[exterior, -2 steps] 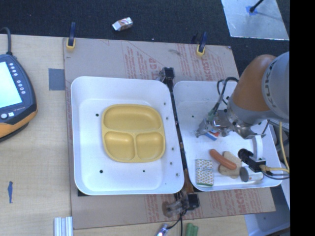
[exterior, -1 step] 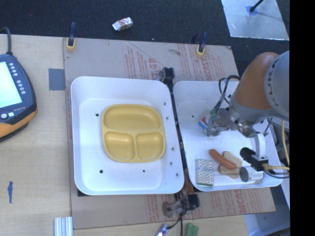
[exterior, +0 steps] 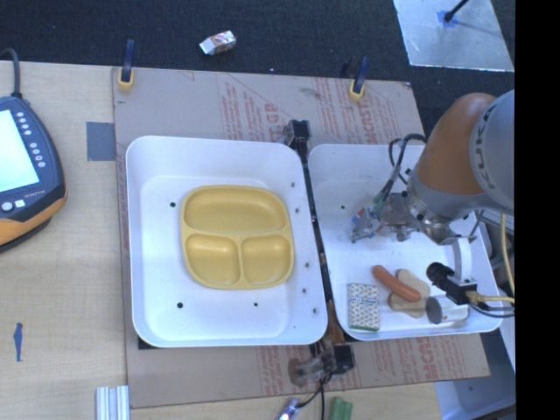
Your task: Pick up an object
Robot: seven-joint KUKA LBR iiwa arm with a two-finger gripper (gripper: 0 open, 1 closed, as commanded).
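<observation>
Pincer (exterior: 368, 226) low in right bin (exterior: 339, 180); wide or narrow, cannot tell. Hot dog (exterior: 389, 279) near, just toward camera from it, touching bun (exterior: 411, 290). Checkered packet (exterior: 363, 306) beyond those. Yellow plate (exterior: 236, 234) well left, in left bin (exterior: 140, 234). Wooden bench (exterior: 70, 304), dark floor (exterior: 87, 16) behind.

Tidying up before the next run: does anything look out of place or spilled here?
One thing: a small crumpled silvery scrap lies on the dark floor beyond the bench, outside both bins. The yellow divided plate sits flat in the left bin; nothing looks spilled.
</observation>
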